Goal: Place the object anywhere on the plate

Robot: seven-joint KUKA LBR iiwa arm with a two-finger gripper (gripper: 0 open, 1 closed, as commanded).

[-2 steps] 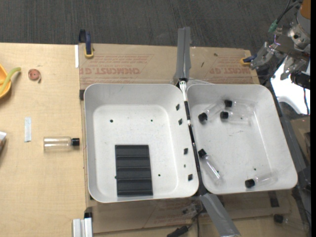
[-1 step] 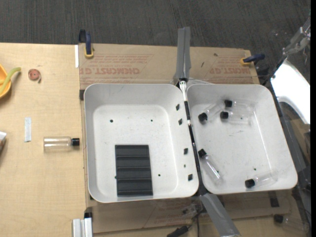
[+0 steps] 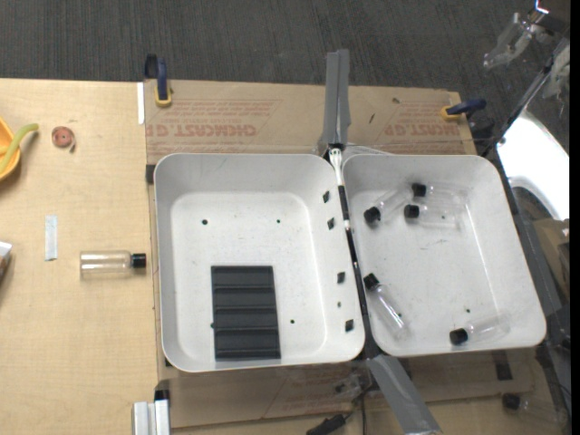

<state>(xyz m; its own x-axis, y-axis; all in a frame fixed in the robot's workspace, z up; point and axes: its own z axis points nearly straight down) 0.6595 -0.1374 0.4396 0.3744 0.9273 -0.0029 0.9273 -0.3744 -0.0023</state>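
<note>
- Dark grey carpet runs along the top of the view, and below it lies a wooden bench (image 3: 72, 333) with a sheet of brown cardboard (image 3: 245, 120) under the two white bins.
- Little of the arm can be made out. A pale, blurred gripper (image 3: 513, 42) hangs at the top right corner of the view, above the carpet and well beyond the far right corner of the right bin (image 3: 507, 243).
- It is well apart from everything in the bins and touches nothing. The blur hides whether it is apart or together, so I cannot tell, and nothing can be seen in it.
- The left bin (image 3: 172, 243) holds a black ribbed plate (image 3: 245, 313). It lies flat near the bin's front edge, slightly left of the middle, with nothing on it.
- The right bin holds five clear vials with black caps.
- Three of them lie close together toward the far edge: first vial (image 3: 385, 207), second vial (image 3: 428, 191) and third vial (image 3: 430, 216).
- The fourth vial (image 3: 385, 304) lies at a slant near the left wall of that bin.
- The fifth vial (image 3: 480, 331) lies by the front right corner.
- On the bare bench, left of the left bin, a spare vial (image 3: 107, 262) lies on its side with its cap toward the bin.
- Further left are a small white strip (image 3: 51, 238), a reddish disc (image 3: 62, 137) and, at the bench's left edge, part of an orange bowl (image 3: 5, 152).
- Blue clamps (image 3: 156, 71) grip the far edge of the cardboard.
</note>
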